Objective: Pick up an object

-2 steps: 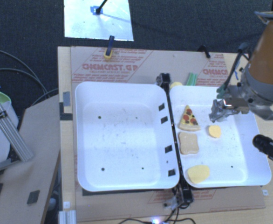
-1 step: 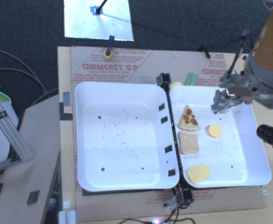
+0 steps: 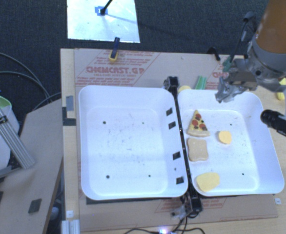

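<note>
We log: gripper (image 3: pixel 224 95) over right bin's (image 3: pixel 260 130) far rim; grip state we cannot tell | pizza slice (image 3: pixel 198 123), toast (image 3: pixel 197 149), two yellow pieces near | left bin (image 3: pixel 99 106) alongside

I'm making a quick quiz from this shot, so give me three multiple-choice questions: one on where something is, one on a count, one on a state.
1. Where is the pizza slice?
A. right bin
B. left bin
C. on the cardboard

2. How many food pieces lie in the right bin?
A. two
B. four
C. six

3. Where is the gripper?
A. at the right bin's far rim
B. over the left bin
C. touching the bread slice

Answers: 1 A, it lies near the divider; 2 B, pizza, bread slice, two yellow pieces; 3 A, it hangs over that rim.
</note>
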Controlling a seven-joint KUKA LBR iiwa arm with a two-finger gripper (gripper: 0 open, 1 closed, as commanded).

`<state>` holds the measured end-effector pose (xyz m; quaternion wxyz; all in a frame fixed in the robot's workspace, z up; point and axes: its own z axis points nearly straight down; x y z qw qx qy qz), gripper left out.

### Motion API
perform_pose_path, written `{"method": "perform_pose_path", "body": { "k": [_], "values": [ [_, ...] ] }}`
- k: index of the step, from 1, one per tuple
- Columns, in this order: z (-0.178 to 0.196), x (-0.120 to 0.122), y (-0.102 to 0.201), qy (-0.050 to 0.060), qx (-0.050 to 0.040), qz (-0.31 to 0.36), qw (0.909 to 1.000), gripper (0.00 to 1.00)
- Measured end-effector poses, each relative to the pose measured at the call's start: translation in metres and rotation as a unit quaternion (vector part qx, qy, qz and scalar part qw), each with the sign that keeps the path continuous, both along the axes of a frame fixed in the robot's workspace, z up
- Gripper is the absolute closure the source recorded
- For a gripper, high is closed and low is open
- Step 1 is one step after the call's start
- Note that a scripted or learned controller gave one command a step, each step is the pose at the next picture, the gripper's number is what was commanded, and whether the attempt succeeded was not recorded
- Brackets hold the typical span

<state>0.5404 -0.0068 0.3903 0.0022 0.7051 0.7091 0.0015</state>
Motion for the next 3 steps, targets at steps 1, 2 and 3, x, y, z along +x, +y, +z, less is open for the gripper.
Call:
{"method": "perform_pose_path", "body": {
  "k": [1, 2, 3],
  "values": [
    [0.010, -0.055, 0.058, 0.001, 0.0017, 0.002, 1.0000, 1.00],
    [0.020, -0.053, 0.054, -0.001, 0.0010, 0.002, 1.0000, 1.00],
    [0.002, -0.053, 0.037, 0.001, 0.0002, -0.003, 1.0000, 1.00]
  ]
}}
